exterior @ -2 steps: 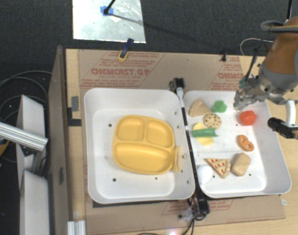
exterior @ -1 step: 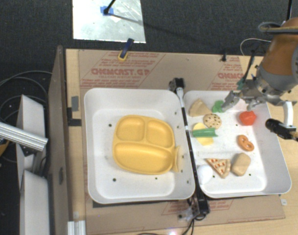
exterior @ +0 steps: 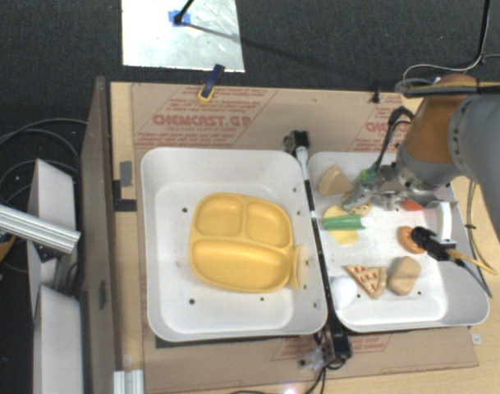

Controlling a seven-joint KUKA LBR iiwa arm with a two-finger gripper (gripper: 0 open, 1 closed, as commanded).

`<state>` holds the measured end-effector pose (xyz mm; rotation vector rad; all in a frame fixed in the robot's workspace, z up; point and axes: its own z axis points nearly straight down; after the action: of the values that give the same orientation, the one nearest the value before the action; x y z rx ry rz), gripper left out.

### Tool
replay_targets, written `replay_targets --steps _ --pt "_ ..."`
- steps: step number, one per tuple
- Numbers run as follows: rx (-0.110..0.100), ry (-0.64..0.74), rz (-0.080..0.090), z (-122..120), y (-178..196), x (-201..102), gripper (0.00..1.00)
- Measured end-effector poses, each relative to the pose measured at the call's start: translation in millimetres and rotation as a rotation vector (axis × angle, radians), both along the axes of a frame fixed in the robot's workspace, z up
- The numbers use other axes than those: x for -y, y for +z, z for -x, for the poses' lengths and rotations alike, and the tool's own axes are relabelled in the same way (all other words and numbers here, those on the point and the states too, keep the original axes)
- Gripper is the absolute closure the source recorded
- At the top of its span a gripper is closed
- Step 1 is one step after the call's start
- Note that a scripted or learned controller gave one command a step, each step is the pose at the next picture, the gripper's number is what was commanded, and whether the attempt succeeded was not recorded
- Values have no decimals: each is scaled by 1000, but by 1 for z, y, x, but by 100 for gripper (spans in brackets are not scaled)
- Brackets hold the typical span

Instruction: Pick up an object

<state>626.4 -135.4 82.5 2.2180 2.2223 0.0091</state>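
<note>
The arm reaches in from the right and has its claw (exterior: 366,197) low in the right bin (exterior: 463,302), over the far-left part of the toy food pile, so this reads as the descent-and-grasp step of picking something up. Whether the claw is spread or closed I cannot tell from this angle, and nothing shows between its tips, so no catch to call. Just beneath and to the near side of it lie a yellow block with a green stick (exterior: 343,222) across it; a pale wedge (exterior: 332,180) sits just on its far-left side. Nearer the front edge wait a pizza slice (exterior: 367,278), a tan bread roll (exterior: 404,274) and a white egg-like piece (exterior: 343,289), with an orange round piece (exterior: 408,238) to the right. The left bin (exterior: 163,302) carries a yellow divided tray (exterior: 240,242), well apart from the action. Next move, by my reckoning: settle squarely on one piece, likely the yellow-and-green pair, close firmly, then lift straight up clear of the neighbours.
</note>
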Motion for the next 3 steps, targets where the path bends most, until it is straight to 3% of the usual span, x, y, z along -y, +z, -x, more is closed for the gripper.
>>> replay_targets --steps 1,2,3 --pt "-30 7 6 -39 1 -6 0" --pt "-9 0 1 15 2 -46 0" --pt "-8 -4 2 65 1 -29 0"
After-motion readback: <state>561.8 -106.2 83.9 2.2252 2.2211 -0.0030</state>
